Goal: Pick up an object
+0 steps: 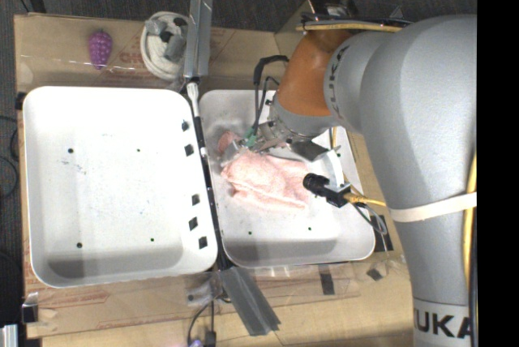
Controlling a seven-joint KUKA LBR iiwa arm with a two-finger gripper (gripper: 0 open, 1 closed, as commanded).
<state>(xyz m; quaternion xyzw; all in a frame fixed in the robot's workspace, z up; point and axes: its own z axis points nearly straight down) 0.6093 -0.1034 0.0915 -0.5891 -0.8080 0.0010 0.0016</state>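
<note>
Seen from above: gripper (247,141) low inside right bin (280,250), close to the divider edge on its left, little room there. Cannot tell whether open or shut. Pink cloth (263,179) just below the gripper, touching or nearly. More free floor beyond the cloth. Left bin (49,175) well apart. On the arm (422,134), letters "UKA" readable.
</note>
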